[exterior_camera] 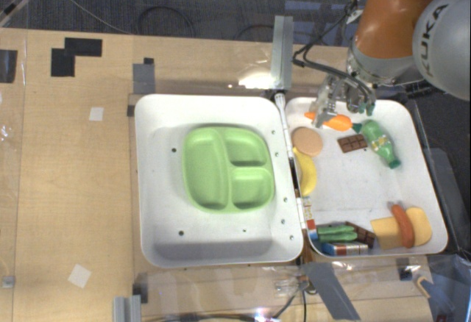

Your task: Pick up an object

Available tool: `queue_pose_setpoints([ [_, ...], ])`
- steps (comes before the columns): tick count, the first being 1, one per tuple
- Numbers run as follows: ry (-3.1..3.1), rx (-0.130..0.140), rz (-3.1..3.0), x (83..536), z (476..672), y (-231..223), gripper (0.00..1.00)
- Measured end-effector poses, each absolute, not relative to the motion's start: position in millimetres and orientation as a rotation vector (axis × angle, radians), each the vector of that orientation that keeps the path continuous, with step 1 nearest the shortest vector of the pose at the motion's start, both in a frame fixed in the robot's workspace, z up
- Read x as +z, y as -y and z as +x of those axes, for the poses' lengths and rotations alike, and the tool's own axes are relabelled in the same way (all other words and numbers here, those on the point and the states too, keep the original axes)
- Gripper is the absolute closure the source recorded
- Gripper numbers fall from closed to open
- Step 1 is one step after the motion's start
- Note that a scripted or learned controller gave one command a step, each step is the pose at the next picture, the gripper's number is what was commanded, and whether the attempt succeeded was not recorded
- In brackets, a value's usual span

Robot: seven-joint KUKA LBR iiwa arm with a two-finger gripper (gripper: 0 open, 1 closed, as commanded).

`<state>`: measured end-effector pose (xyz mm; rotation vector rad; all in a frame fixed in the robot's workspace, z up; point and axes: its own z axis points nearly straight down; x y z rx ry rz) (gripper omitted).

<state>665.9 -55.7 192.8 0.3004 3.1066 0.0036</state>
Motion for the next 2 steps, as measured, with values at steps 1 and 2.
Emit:
queue_pose_setpoints([
  [1, -3.107, 0.005, 0.338, 240.9, 655.4, 30.3, 1.00],
  [2, -3.107, 0.002, 0.357, 269.7, 578.2, 34.3, 1.00],
])
